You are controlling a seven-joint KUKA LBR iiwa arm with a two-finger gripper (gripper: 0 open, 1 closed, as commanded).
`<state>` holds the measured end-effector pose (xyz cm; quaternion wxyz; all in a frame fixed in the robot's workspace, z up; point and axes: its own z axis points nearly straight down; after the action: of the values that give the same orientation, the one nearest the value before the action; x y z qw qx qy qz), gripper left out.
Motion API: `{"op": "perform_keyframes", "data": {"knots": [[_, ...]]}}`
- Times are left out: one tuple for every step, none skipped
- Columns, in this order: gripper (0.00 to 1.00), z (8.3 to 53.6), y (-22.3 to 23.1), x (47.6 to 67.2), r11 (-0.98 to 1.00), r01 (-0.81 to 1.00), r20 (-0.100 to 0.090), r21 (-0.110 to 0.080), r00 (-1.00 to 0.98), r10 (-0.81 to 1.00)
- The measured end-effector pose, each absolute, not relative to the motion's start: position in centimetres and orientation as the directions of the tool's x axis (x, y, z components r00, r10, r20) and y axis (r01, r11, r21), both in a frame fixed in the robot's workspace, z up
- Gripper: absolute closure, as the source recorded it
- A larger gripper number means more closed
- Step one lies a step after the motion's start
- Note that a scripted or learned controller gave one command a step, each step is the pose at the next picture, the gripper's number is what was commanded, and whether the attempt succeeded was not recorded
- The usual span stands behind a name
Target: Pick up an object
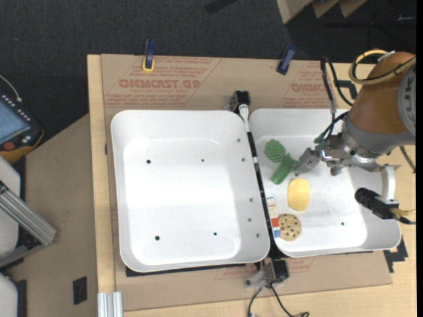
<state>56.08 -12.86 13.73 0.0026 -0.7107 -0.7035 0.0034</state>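
Green toy vegetable [279, 160], the likeliest pick, lies in the right bin [344, 243] near the divider, its bumpy head toward the far wall and its stem slanting toward the near side. Just beyond the stem's lower end sits a yellow lemon-like piece [299, 194], apart from it by a narrow gap, and nearer still a round cookie [289, 226] rests close to the bin's left wall. The gripper [316, 160] hangs just to the right of the green piece, with its fingers spread apart and nothing between them. The left bin [132, 137] is well away from all this.

To do the step well, I judge the gripper should centre over the stem, where the shape is slim enough to fit between the fingers, and align them across its width. It should descend straight, keeping off the lemon-like piece and the divider, and close only once the tips are below the toy's top. A grasp on the rounded head might slip.
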Motion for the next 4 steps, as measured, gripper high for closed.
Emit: {"op": "perform_keyframes", "data": {"knots": [[1.0, 15.1, -12.2, 56.5, -0.002, 1.0, -0.001, 0.002, 0.002, 1.0], [1.0, 21.3, -5.3, 61.8, 0.008, 1.0, 0.0, 0.011, -0.008, 1.0], [1.0, 22.5, -5.7, 56.1, -0.002, 1.0, 0.001, -0.004, 0.002, 1.0], [1.0, 27.7, -0.5, 60.5, 0.005, 1.0, 0.0, 0.009, -0.005, 1.0]]}}
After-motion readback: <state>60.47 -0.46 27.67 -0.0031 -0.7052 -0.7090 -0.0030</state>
